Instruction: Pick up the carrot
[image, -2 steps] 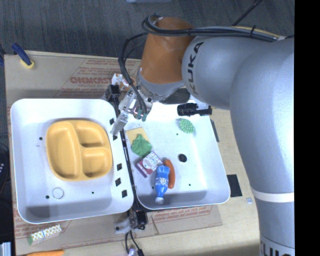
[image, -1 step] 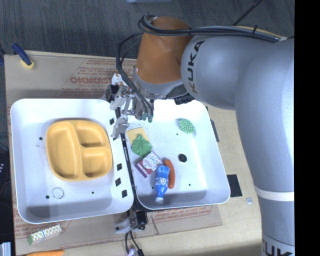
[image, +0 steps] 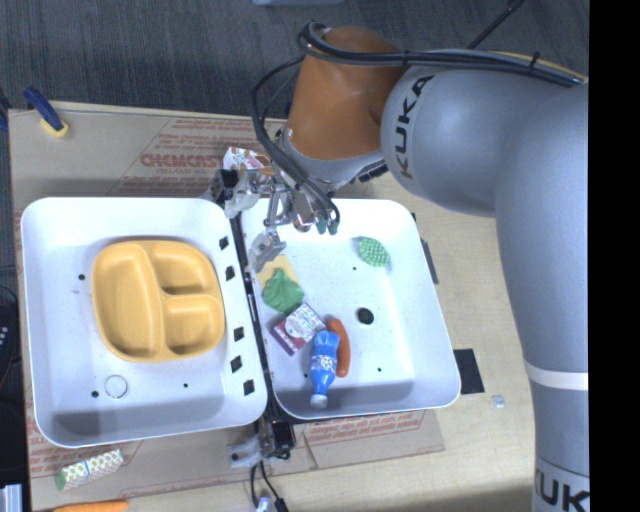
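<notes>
Carrot (image: 342, 346) partly hidden behind blue bottle (image: 322, 366); tool (image: 296, 212) fingers indistinct.

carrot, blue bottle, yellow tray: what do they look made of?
Carrot: likely toy plastic or rubber; uniform orange, smooth surface.
Blue bottle: looks like plastic; glossy blue body with a white cap end.
Yellow tray: probably moulded plastic; even matte yellow, rounded compartments.

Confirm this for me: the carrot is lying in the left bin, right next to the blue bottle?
Not quite. The carrot does lie right next to the blue bottle, but both are in the right bin, near its front edge. The left bin holds the yellow tray. The camera view shows this.
</notes>
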